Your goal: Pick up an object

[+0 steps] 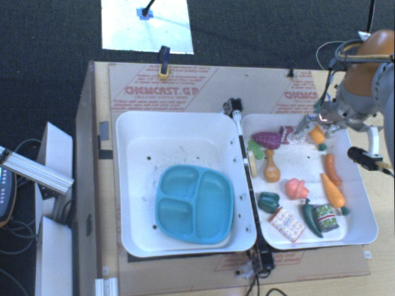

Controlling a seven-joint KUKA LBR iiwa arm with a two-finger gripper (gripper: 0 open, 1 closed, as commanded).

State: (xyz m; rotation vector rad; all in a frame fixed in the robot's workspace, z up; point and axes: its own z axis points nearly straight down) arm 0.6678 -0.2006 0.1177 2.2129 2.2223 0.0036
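Several small plastic toy foods lie scattered in the right bin (364, 224), a shallow white tray with rounded corners. Among them are a purple leafy vegetable (266, 140), a tan pear-shaped gourd (271, 168), a pink rounded piece (297, 189), two orange carrots (332, 179) side by side, a dark green pepper (268, 201), a long green vegetable (310, 217), a red-patterned flat packet (287, 223) and a small green printed pouch (325, 217). A small orange piece (317, 135) sits near the bin's far edge.

Just beside that orange piece, the gripper (307, 129) hangs over the far right corner of the bin. It appears as a blurred pale metallic shape, and whether its fingers are spread or closed cannot be told. Behind it, the arm (364, 85), grey with an orange band, is cut off at the right edge of the view.

One smooth light blue divided plate (195, 204), with three compartments, rests in the left bin (142, 134).

Both bins sit on a brown cardboard-like sheet (185, 88) with faded red lettering. Dark carpet (43, 48) surrounds the bench, with a white square (148, 36) on the floor beyond.
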